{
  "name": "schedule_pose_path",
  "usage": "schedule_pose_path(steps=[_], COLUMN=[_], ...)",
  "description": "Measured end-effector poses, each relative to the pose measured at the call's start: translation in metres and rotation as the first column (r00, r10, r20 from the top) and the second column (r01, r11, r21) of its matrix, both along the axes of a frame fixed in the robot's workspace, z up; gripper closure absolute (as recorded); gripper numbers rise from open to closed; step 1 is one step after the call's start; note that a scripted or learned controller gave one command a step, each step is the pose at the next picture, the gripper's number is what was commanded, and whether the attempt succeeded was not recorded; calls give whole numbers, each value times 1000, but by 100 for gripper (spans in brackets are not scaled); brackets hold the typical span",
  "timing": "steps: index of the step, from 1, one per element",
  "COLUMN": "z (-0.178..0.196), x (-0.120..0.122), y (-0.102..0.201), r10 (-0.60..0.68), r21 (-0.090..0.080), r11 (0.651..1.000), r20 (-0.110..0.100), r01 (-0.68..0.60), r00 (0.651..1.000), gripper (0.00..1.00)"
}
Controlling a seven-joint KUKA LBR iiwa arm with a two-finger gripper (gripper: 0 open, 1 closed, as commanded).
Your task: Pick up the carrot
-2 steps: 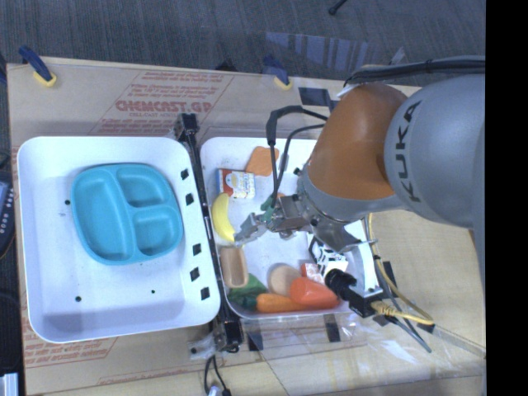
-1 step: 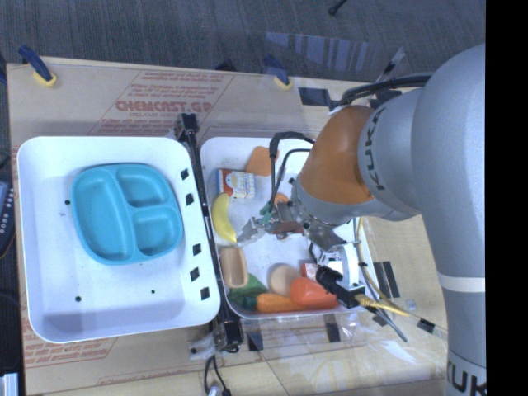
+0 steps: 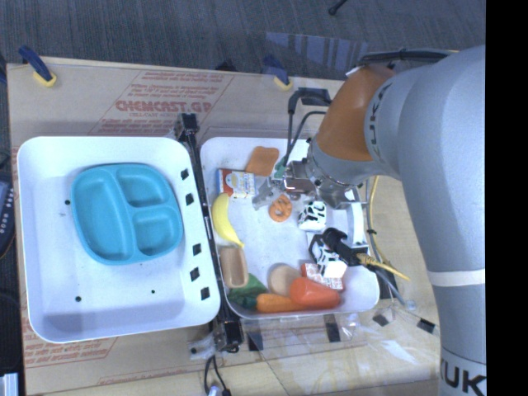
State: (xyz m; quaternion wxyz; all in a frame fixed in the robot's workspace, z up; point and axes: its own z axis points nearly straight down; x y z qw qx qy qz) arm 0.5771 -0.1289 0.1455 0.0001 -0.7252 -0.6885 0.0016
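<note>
The carrot (image 3: 276,304) is orange with a green leafy end (image 3: 247,290). It lies along the near wall of the right bin (image 3: 247,151), its tip pointing right toward a red vegetable (image 3: 315,293). My gripper (image 3: 279,188) hangs over the middle of that bin, well behind the carrot. A small round orange thing (image 3: 280,210) lies just in front of the gripper. The wrist and the grey arm cover the bin's right side.
The right bin also holds a yellow banana (image 3: 224,221), a small carton (image 3: 239,182), a flat orange piece (image 3: 262,162), a tan bun (image 3: 233,266), a beige round thing (image 3: 282,278) and a black-and-white item (image 3: 313,214). A blue divided plate (image 3: 126,213) sits in the left bin (image 3: 49,304).
</note>
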Motion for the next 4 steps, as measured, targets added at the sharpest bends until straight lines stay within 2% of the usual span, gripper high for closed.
schedule_pose_path(steps=[1,2,3,4], z=[47,46,165,197], x=[-23,59,22,-73], y=[78,40,12,22], r10=[124,35,190,546], r21=[4,0,-4,-1], r11=[992,999,982,838], r20=[1,1,12,4], r01=[-124,-35,-190,-546], r00=[992,999,982,837], gripper=[0,0,0,0])
